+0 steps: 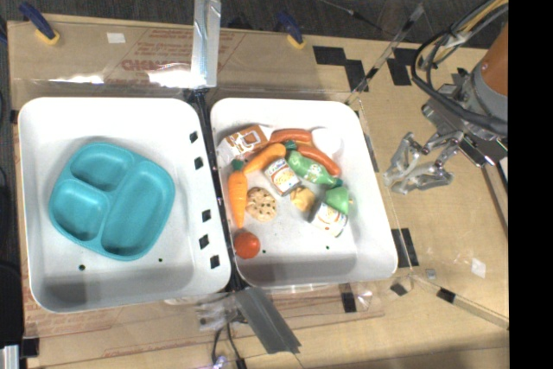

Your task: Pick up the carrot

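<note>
Cardboard-covered table (449,272) carries two shallow white bins side by side, under a fixed overhead view.

Left bin (52,272): holds one teal divided plate (111,199), sitting centre-left.

Right bin (367,246): holds a cluster of toy food in its upper and middle area. Noted in the cluster: a red sausage (291,135) at 12 o'clock, a green vegetable piece (309,167) at about 2 o'clock, a cookie (260,204) near the centre, and a red tomato (246,244) at 7 o'clock.

Arm: enters from 3 o'clock, with the orange band at the frame edge. The end effector (421,166) sits outside the right bin, over bare table just past the bin's 3 o'clock wall. Its metal fingers (402,158) appear spread apart with nothing between them.

Carrot (236,193): lies against the right bin's 9 o'clock wall, its green top toward 12 o'clock and tip toward 6 o'clock. The long axis runs roughly 12-to-6. The tip ends just above the tomato; the cookie is just beside it at 3 o'clock.

Governing relation: the carrot lies toward 9 o'clock from the end effector, across the full width of the bin. Judgement: the approach must cross the food cluster, and the closing direction should run across the 12-to-6 axis; the wall close alongside leaves little room for the far finger.
</note>
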You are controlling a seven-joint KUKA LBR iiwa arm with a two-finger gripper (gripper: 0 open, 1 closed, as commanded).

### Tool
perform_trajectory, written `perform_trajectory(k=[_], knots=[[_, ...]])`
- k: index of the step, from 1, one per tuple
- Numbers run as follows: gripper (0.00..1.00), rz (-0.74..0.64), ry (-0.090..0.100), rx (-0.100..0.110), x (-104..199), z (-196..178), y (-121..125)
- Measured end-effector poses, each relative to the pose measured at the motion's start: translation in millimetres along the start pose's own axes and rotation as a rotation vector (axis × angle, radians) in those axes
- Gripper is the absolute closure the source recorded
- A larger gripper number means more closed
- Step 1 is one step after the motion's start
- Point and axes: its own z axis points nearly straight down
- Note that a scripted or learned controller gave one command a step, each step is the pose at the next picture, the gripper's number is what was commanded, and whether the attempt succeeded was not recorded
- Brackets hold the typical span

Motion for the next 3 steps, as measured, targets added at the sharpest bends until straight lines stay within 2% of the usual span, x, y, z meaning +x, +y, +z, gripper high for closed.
perform_trajectory(k=[1, 2, 3], knots=[[1.00, -0.213, -0.003, 0.010, 2, -103, 0], [1.00, -0.571, 0.000, -0.004, 2, 44, 3], [1.00, -0.671, 0.000, 0.014, 4, -73, 3]])
